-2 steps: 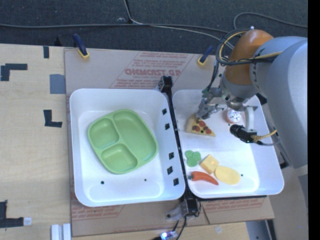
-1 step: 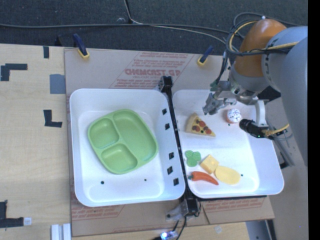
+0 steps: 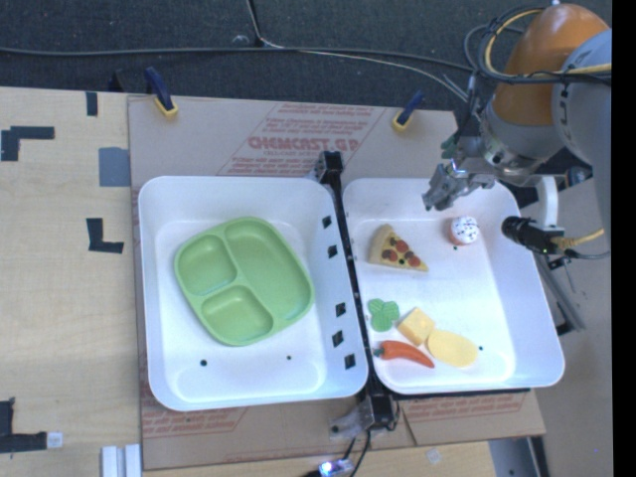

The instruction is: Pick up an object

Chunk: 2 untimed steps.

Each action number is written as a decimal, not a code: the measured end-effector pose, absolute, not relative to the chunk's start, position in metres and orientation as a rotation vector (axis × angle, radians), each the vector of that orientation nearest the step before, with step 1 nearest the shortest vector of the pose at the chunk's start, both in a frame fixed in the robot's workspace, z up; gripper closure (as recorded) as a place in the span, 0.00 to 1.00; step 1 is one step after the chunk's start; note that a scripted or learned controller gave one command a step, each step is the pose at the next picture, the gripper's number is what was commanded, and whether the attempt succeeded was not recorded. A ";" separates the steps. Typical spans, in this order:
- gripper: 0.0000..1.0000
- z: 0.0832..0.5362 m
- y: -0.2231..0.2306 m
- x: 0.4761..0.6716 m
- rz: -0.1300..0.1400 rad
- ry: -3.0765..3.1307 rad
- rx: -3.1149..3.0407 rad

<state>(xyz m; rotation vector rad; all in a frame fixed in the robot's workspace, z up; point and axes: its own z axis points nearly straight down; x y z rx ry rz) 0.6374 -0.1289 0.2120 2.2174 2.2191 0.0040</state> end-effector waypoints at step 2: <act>1.00 0.237 -0.084 0.641 0.001 2.228 2.217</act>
